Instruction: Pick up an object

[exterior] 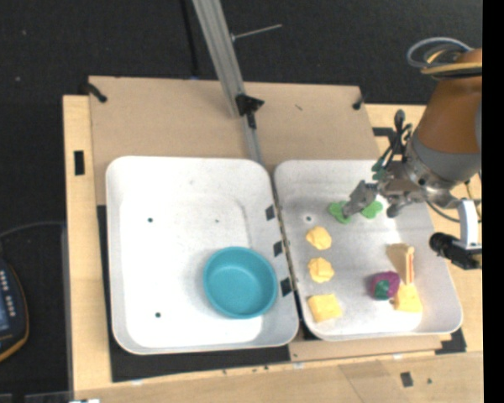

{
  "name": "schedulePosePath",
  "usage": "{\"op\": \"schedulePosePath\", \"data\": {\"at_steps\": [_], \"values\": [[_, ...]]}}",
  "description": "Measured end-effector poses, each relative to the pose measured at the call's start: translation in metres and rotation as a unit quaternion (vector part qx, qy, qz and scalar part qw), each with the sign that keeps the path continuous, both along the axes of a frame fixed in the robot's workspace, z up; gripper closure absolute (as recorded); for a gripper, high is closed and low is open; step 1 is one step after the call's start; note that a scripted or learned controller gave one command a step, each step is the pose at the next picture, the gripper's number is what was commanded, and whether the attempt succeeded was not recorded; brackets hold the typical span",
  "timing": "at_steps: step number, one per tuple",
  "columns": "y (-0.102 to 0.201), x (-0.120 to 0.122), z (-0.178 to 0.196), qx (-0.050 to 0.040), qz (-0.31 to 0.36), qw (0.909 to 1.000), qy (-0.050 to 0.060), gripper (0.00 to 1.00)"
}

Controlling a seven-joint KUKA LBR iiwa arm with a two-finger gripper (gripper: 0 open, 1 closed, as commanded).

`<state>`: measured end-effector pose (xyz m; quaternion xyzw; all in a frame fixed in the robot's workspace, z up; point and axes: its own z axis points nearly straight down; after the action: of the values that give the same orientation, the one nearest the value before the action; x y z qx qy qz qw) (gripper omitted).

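My gripper [375, 206] hangs low over the back of the right bin [353, 171], reaching in from the right. A small green object [343, 217] lies right under it, with green showing on both sides of the left finger [358, 200]. The fingers stand apart, so the gripper looks open, and the green object rests on the bin floor. Whether the fingers touch it is hidden by the hand.
The right bin also holds three yellow pieces [320, 269] in a column at its left, a purple and green item [384, 285] and a yellow-orange wedge [406, 284]. A blue bowl [239, 281] sits in the left bin [151, 191]. A metal post [223, 49] rises behind the bins.
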<state>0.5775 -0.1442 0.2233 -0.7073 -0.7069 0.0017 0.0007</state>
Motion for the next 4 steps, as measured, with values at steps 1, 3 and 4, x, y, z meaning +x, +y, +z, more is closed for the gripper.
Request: {"op": "schedulePosePath", "data": {"at_steps": [1, 3, 4], "values": [[-0.009, 0.002, -0.058, 0.0001, 0.000, 1.0000, 0.000, 0.00], [-0.016, 0.011, -0.092, 0.0004, -0.003, 1.0000, -0.004, 1.00], [-0.017, 0.012, -0.027, -0.0003, 0.001, 1.0000, -0.006, 1.00]]}}
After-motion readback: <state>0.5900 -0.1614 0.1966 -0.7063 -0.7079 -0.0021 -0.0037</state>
